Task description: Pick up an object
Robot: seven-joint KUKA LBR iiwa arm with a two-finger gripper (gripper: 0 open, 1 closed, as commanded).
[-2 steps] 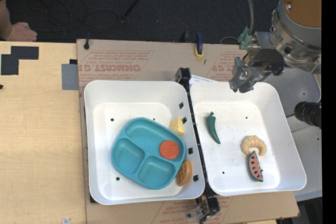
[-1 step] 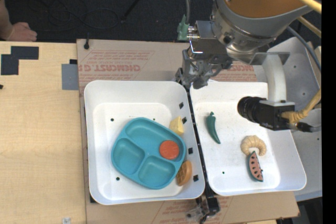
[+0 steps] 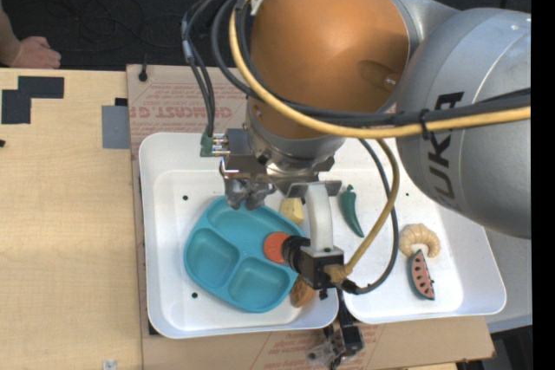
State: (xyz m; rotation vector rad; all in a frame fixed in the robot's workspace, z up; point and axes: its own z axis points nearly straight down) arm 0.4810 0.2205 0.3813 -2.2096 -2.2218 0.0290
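My gripper (image 3: 246, 193) hangs under the big orange wrist band, low over the left bin (image 3: 160, 221), right at the far edge of a blue divided tray (image 3: 227, 262). An orange round piece (image 3: 275, 246) lies on the tray's right side. A pale yellow chunk (image 3: 292, 210) sits just right of the gripper, partly hidden by a white bracket on the arm. At the tray's near right corner lies a brown item (image 3: 302, 293). Nothing shows between the gripper's tips.
The right bin (image 3: 481, 286) holds a green pepper (image 3: 351, 209), a cream curled pastry (image 3: 421, 238) and a watermelon slice (image 3: 422, 275). Cables loop from the arm down over the seam between the bins. The arm's body covers the bins' far parts.
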